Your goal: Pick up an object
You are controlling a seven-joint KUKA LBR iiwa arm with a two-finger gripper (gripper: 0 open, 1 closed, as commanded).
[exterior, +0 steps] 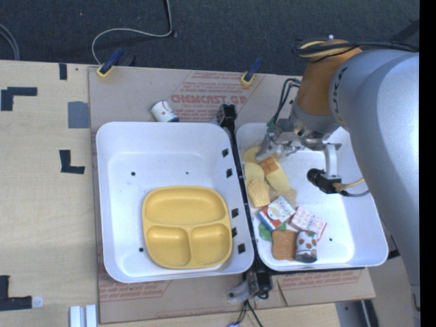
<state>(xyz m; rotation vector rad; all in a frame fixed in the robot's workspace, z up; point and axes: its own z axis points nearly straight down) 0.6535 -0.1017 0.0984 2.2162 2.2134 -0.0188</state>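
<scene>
While the claw [272, 146] hangs low over the toy food [267, 176] in the right bin [354, 240], I cannot tell its grip; next it must grab one

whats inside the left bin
The left bin holds one yellow divided tray, lying flat toward its near side. Whatever is under the tray is covered. The small food items sit in the right bin.
</scene>
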